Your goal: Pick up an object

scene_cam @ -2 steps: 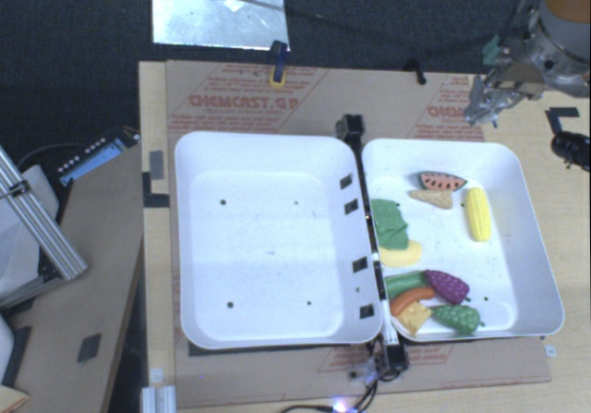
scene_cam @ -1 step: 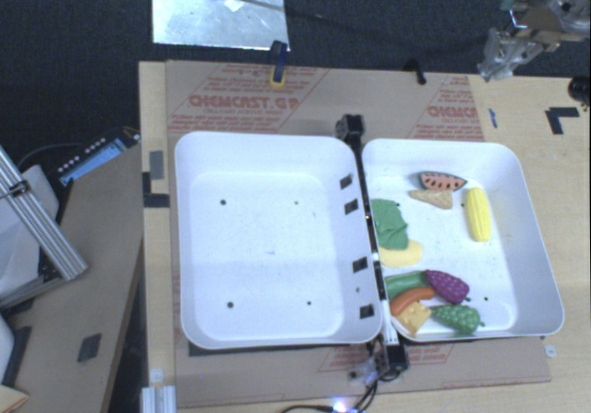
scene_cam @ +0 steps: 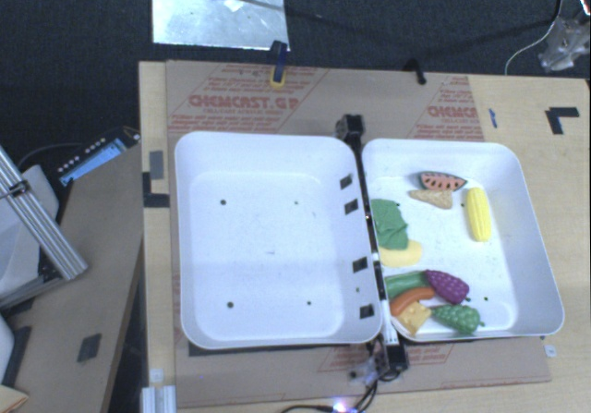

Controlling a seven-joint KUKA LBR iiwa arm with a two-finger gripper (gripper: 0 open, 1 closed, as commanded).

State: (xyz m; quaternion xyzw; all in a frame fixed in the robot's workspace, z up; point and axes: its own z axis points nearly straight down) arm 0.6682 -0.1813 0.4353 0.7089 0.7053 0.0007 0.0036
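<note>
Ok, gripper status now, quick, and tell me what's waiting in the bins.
Gripper: its state cannot be told from the camera view.
Right bin: toy foods lie loose, among them a yellow corn cob and a watermelon slice.

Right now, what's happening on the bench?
Nothing is being handled at this moment. The toy food sits bunched in the right bin: a watermelon slice, a corn cob, a green leafy piece, a purple piece, a carrot and a few more near the bin's front left corner. The left bin sits beside it. No pick has started yet.
</note>
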